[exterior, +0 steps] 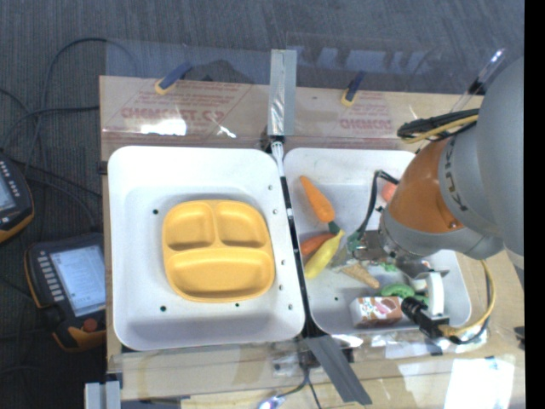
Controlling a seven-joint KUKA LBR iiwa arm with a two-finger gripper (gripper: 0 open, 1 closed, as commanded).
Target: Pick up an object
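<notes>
The right bin holds several toy foods. An orange carrot lies at its upper left, with a second orange piece and a yellow banana-like piece below it by the left wall. A tan piece lies in the middle. A small red-brown labelled can rests on its side near the front wall, with a green piece just above it. My gripper hangs low over the bin's middle, right above the tan piece and beside the yellow one. The orange-banded wrist covers the bin's right part.
The left bin holds a yellow divided plate. A metal divider strip stands between the bins at the back. A white and black part of the arm hangs near the right bin's front corner. Cables and a pendant lie left of the bench.
</notes>
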